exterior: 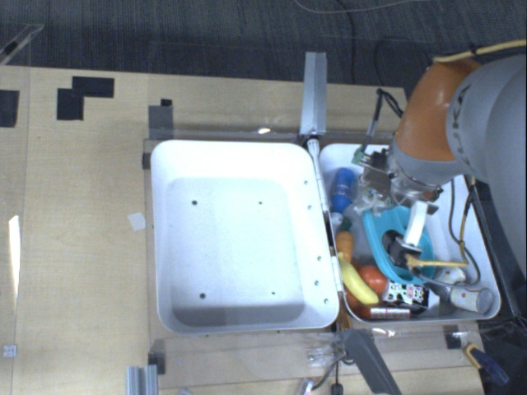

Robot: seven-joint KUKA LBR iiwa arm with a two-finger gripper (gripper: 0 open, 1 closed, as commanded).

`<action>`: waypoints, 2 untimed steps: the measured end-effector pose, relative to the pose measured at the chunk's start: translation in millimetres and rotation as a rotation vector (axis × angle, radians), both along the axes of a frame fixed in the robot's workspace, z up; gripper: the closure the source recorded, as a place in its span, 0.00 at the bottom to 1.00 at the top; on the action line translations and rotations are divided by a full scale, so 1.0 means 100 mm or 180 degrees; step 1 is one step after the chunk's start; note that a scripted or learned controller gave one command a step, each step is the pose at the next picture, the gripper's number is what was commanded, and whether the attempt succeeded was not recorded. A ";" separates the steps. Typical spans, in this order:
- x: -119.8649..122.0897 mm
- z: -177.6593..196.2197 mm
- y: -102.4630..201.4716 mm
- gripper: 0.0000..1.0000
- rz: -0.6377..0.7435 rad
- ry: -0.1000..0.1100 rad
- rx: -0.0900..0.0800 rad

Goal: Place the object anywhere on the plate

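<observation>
The gripper [380, 186], whose grip I cannot tell, hangs low by the right bin's [492, 301] far-left corner, beside the bottle [342, 189], probably because the object lies among that bin's clutter, near the teal dish [380, 241].

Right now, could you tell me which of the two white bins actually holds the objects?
The right bin, the one under the arm, holds them: a banana, a blue bottle and a teal piece among others. The left bin shows only its bare white floor.
</observation>
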State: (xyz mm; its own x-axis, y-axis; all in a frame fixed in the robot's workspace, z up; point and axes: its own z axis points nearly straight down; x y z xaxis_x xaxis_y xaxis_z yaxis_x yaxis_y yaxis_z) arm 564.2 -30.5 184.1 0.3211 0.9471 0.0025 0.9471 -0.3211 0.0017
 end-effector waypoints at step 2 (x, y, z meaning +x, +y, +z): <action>-0.74 0.62 1.29 1.00 0.0084 -0.0003 -0.0001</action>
State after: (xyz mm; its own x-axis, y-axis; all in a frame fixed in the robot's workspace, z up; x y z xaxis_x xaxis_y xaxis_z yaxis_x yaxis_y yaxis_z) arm 490.0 98.0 245.9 0.2961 0.9552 0.0025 0.9552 -0.2961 0.0028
